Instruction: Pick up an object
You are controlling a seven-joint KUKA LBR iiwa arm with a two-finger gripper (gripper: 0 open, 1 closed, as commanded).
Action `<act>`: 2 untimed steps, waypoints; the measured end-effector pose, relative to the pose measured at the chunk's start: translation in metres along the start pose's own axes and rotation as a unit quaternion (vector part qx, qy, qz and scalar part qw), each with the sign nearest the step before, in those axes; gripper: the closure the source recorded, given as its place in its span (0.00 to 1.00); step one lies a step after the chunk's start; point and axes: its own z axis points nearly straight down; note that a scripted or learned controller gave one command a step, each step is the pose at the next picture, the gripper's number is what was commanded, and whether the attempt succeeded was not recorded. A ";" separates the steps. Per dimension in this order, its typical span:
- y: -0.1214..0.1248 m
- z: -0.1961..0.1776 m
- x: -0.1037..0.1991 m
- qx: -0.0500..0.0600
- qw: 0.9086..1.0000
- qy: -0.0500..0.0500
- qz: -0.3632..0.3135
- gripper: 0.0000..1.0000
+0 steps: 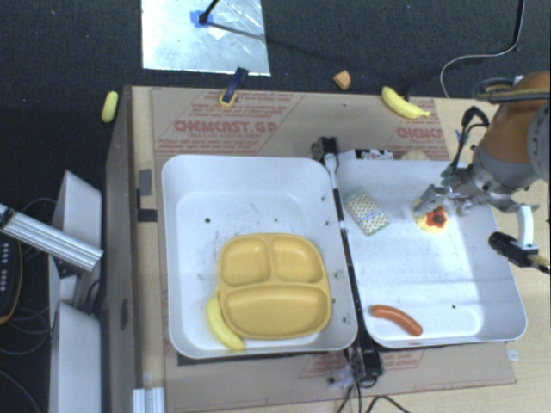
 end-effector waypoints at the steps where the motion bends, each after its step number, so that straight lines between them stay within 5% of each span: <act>1: 0.007 -0.005 0.000 -0.001 1.000 0.000 -0.001 0.00; 2: 0.004 0.016 0.000 0.000 1.000 0.000 0.000 0.00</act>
